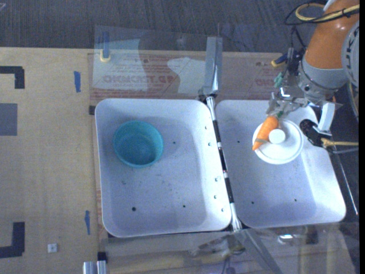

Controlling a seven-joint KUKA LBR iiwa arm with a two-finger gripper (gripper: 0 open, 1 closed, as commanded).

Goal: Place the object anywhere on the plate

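The carrot (265, 131) lies across the white plate (293, 147) in the right bin (285, 204), its tip overhanging the rim; the claw (283, 104) sits just above, grip unreadable; we should lift straight, avoiding nudging it off.

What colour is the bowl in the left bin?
Teal blue: the bowl shows plainly in the overhead camera view.

Fixed overhead camera — slanted down on both bins (154, 110).
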